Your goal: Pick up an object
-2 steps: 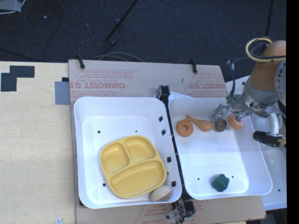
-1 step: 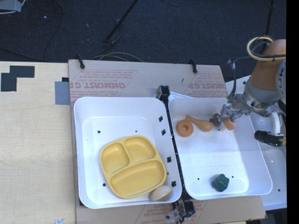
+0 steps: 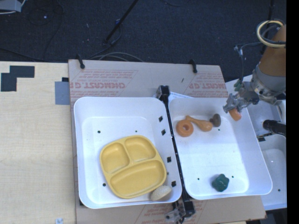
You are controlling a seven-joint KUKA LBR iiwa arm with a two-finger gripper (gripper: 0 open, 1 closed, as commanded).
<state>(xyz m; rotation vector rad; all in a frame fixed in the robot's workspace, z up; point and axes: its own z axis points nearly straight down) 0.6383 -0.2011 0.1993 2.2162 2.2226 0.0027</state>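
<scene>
Bright, even overhead light washes both white bins (image 3: pixel 205 195) nearly flat — shadows under the yellow tray (image 3: pixel 133 166) are faint and short; the dark floor beyond stays dim, and the frame is slightly soft, grainy

A dark blue carpeted floor (image 3: pixel 154 22) is seen across the top, beyond the cardboard sheet (image 3: pixel 140 78). Black cables (image 3: pixel 122 17) are trailed over that floor above the cardboard sheet. To the left of the cardboard sheet a pale wooden tabletop (image 3: pixel 32 148) is laid out, marked with dark blue-grey squares (image 3: pixel 16 77) near its upper edge. Red printed lettering (image 3: pixel 102 84) is shown upside down on the cardboard sheet. Even, soft light is cast over everything, without hard shadows.
</scene>
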